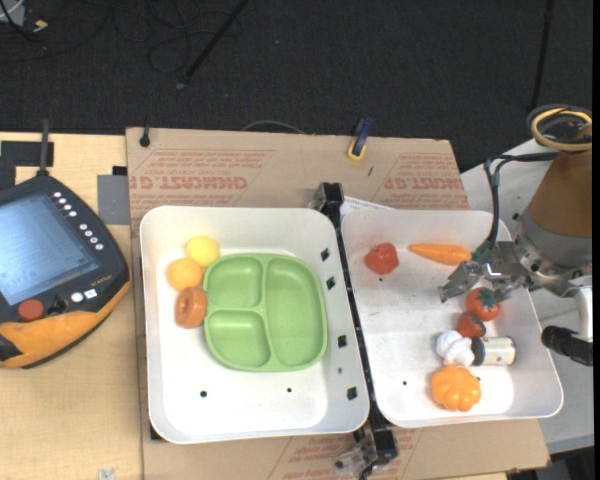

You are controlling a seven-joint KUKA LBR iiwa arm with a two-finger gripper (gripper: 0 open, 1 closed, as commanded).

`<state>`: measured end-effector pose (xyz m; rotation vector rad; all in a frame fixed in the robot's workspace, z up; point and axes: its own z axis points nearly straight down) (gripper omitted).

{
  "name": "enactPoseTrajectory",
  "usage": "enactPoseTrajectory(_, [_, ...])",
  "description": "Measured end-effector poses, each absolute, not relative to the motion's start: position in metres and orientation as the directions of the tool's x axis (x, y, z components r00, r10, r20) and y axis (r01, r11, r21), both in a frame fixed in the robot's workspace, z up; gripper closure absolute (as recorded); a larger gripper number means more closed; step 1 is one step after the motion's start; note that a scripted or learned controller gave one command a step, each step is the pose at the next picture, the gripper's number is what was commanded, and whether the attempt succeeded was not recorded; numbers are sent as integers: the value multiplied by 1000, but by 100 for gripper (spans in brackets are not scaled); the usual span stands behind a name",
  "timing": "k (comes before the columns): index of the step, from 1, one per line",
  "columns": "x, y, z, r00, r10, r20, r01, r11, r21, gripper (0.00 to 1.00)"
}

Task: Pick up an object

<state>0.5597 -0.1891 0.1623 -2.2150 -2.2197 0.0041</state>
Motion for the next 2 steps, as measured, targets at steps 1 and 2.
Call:
enactPoseTrajectory(1, [571,-181,107,-8,1000,7,1000,8,1,0])
enactPoseTrajectory(2, [571,-177,87,-4,1000,10,1000,4,-4,0])
